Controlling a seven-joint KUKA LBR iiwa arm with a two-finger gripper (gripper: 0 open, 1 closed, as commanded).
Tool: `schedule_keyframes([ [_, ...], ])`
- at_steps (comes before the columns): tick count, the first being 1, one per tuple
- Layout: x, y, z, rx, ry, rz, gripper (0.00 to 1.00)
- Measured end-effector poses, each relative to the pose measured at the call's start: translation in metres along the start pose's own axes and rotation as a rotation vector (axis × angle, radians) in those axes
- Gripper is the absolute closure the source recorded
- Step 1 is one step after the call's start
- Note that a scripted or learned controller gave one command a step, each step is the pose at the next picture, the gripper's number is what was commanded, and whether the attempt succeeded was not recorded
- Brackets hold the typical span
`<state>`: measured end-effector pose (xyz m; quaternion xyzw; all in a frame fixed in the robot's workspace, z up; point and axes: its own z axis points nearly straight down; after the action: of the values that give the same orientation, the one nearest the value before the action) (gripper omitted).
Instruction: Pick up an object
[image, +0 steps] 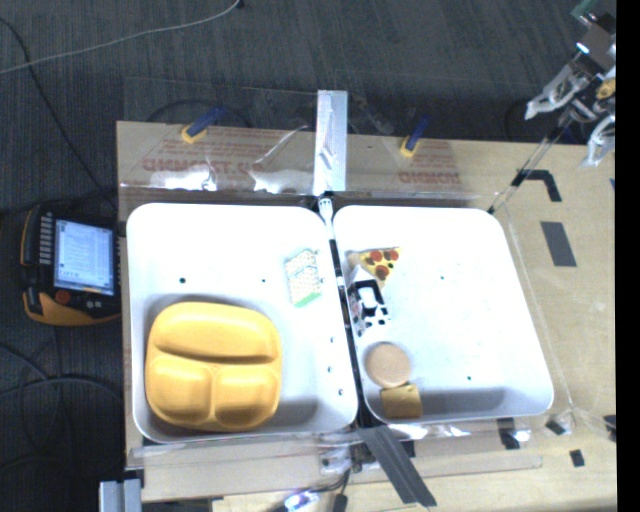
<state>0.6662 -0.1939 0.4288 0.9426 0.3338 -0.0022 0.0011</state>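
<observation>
camera view: gripper (585, 75) (top right) well apart from yellow block (212, 363).

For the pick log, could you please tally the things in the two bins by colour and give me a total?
Yellow or mustard: 2, the big moulded piece in the left bin and the small block in the right bin
Green and white: 1, the packet
Red and yellow: 1, the small toy
Black and white: 1, the small item
Tan: 1, the round disc
Total: 6
</observation>
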Motion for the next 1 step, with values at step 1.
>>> schedule_keyframes([
  [1, -0.0219, -0.0009, 0.0798, 0.004, -0.001, 0.211, 0.00],
])
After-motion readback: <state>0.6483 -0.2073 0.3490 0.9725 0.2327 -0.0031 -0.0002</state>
